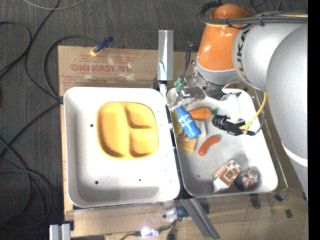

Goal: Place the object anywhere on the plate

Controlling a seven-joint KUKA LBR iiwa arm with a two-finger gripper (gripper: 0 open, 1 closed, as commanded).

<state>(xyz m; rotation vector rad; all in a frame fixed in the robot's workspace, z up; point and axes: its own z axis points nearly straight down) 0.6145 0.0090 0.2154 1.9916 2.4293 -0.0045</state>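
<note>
A yellow divided plate lies in the left white bin with nothing on it. My gripper hangs low over the far left corner of the right bin, just above the top end of a blue bottle. The bottle lies against the bin's left wall. An orange carrot rests right beside the bottle, and a red sausage lies a little nearer to the front. I see nothing lifted off the bin floor.
A printed carton and a dark round object sit at the right bin's front. A tan piece lies under the bottle's lower end. A black connector with a yellow cable hangs from the arm over the bin.
</note>
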